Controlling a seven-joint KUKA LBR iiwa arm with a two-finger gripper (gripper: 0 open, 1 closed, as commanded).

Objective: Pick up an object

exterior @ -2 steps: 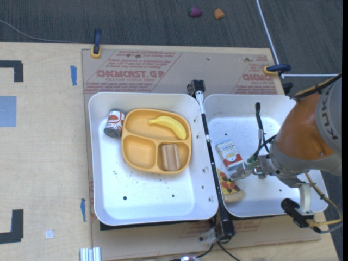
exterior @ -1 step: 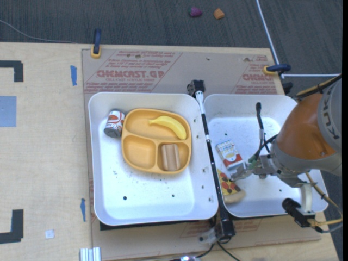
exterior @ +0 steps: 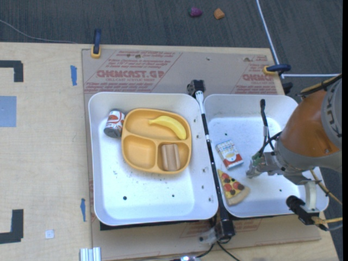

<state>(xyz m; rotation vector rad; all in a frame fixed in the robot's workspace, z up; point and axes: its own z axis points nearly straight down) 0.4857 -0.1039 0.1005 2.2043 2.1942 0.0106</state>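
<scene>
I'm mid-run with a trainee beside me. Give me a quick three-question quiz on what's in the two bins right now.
1. True or false: the banana lies in the right bin.
2. Which item in the right bin lies nearest the pizza slice?
A. the soda can
B. the small carton
C. the yellow divided plate
3. Fill in: the pincer hovers over the ___ bin.

Key
1. False. The banana lies on the yellow divided plate in the left bin.
2. B. The small carton sits just above the pizza slice in the picture.
3. Right.
</scene>
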